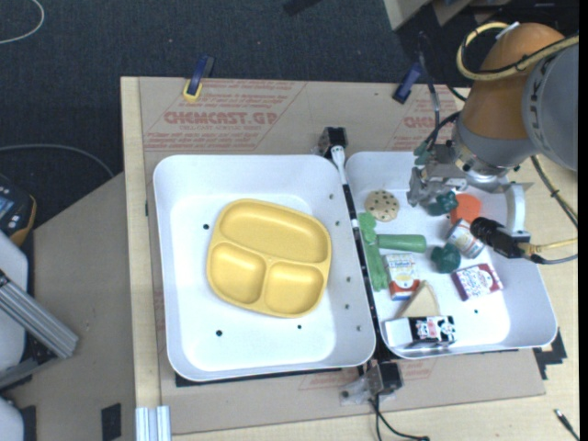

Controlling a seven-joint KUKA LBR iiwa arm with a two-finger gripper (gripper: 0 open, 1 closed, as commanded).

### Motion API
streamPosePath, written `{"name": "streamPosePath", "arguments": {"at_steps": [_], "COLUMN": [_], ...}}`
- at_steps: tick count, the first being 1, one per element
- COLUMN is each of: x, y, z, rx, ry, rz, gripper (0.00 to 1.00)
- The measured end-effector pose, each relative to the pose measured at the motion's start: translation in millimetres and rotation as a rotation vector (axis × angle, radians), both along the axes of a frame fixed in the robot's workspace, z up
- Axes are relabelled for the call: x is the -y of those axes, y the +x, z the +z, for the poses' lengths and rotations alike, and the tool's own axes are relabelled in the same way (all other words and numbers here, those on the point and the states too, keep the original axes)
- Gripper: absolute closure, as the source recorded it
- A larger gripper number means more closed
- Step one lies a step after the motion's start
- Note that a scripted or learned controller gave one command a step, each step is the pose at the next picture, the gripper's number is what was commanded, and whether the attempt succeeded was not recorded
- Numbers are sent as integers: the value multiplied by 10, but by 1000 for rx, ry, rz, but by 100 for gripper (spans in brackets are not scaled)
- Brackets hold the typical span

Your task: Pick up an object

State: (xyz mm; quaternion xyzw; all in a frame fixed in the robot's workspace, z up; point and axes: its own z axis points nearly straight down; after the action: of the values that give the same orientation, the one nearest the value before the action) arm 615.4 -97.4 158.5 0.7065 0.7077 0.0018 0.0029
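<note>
The main risk was a miss or a double grab — the right bin (pixel 528 315) was crowded, and the orange object (pixel 467 206) lay just beside the small jar (pixel 465 242) and close under the gripper (pixel 434 194). A descent slightly off could have nudged it aside or clipped its neighbour. Whether the gripper was spread or closed could not be told. The orange object looked small, rounded and smooth — partly hidden by the wrist, near the bin's far wall.
</note>
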Motion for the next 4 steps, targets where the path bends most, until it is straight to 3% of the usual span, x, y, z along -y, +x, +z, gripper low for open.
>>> {"name": "streamPosePath", "arguments": {"at_steps": [2, 4], "x": [8, -727], "y": [-48, -633], "z": [677, 635], "rx": [-2, -10], "ry": [0, 3], "rz": [-1, 2], "gripper": [100, 100]}}
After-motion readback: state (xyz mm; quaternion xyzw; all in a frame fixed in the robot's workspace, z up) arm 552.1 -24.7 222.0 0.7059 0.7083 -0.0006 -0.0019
